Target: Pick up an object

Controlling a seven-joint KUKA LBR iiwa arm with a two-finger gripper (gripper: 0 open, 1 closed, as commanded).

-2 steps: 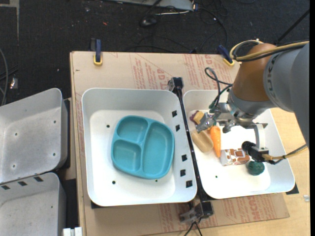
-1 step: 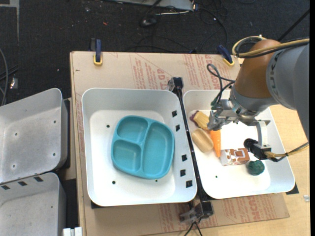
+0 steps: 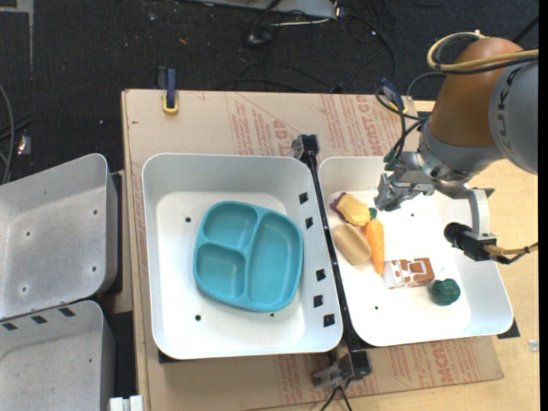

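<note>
Robotics lab; clamped bench (image 3: 257, 114), floor cables (image 3: 282, 24), robot arm (image 3: 479, 101).

You have two smooth, matt white plastic bins (image 3: 163, 229) on a brown cardboard sheet (image 3: 231, 118), a glossy teal plastic tray (image 3: 248, 257), a smooth orange carrot (image 3: 376, 242) and a rough, dull green lump (image 3: 444, 291).

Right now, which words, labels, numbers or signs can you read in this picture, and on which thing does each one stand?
Red printed lettering on the cardboard sheet under the bins: seen upside down and too blurred to read with certainty.
Red lettering along the cardboard's front edge: also unreadable.
Small orange and white card in the right bin: a pattern, with no legible text.
</note>
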